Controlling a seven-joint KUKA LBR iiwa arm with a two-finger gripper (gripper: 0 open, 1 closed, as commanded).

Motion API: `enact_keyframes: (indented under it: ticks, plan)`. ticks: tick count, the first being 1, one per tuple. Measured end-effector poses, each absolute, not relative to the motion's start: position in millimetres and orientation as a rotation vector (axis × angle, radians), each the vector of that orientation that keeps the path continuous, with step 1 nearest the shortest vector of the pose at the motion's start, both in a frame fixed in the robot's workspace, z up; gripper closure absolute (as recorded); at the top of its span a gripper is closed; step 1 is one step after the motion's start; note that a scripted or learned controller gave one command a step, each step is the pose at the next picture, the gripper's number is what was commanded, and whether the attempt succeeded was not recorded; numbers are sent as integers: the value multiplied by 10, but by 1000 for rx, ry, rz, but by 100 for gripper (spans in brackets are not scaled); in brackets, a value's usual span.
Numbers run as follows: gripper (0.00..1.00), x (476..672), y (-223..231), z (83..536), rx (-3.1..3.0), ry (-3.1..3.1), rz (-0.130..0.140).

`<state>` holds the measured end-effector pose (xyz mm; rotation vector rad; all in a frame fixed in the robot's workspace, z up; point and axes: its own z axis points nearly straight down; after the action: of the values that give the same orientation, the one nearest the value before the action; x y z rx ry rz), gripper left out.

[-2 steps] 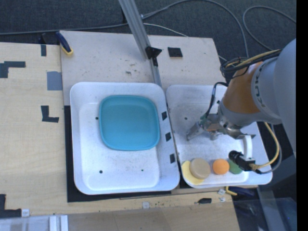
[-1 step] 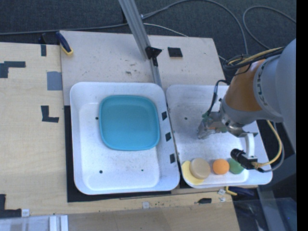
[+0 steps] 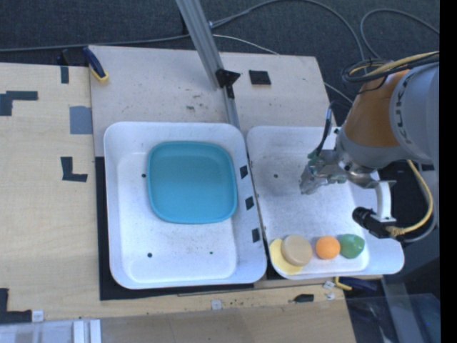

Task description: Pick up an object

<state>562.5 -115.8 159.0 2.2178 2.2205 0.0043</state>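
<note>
One claw [image 3: 314,179] hangs over the right bin [image 3: 285,156], near the middle of its floor, at the end of a grey arm [image 3: 421,113] with an orange band [image 3: 371,116] that reaches in from the right. Its tip is small and dark against the speckled white floor, and whether it is spread or pressed together cannot be told from this view; nothing can be seen pinched in it.

Along the near edge of that same bin, well apart from the claw, four small things lie in a row. At the left is a tan round disc [image 3: 296,249] resting on a yellow piece [image 3: 277,257] that pokes out beneath it; just beside it sits an orange ball [image 3: 328,247], and next to that, touching or nearly so, a green rounded object [image 3: 351,245]. These are the things on offer for picking up, and none is under the claw.

Left of the divide, the left bin [image 3: 125,263] holds a teal square plate [image 3: 191,181] with rounded corners, lying flat toward its far side.

Both bins sit on a pale bench [image 3: 143,84] marked with dark tape patches. A grey metal bar [image 3: 203,34] slants down from the top toward the gap between the bins, and black cables [image 3: 285,6] loop across the dark floor beyond.
</note>
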Motion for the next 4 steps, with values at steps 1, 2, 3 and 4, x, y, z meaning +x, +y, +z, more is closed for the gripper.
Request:
enact_keyframes:
  ticks: [1, 2, 3, 4]
  plan:
    - [100, 5707, -1109, 2164, 2218, 2220, 4]
    - [100, 5711, -1109, 2406, 2220, 2221, 1]
    - [100, 5852, -590, 2455, 2217, 2227, 1]
    - [100, 6088, -137, 2506, 2217, 2227, 1]
